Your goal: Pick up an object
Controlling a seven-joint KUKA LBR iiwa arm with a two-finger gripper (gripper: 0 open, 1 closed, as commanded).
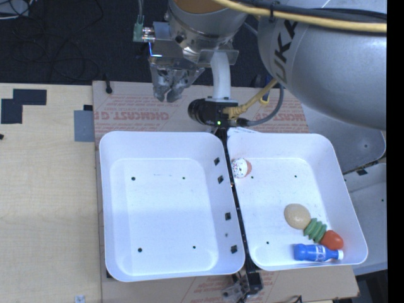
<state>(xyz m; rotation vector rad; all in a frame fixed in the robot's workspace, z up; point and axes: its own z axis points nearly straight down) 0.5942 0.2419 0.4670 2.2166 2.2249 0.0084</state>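
I see my hand [172, 86] high past the far edge of the left bin [117, 150], maybe holding nothing, though I cannot tell.

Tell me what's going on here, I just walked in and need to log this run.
A robot arm is set to pick an object from two white bins. Its gripper hangs high above the bench behind the left bin, holding nothing. The right bin holds a small round piece near the divider, plus a beige egg-shaped item, a green and red toy and a blue bottle in its near corner.
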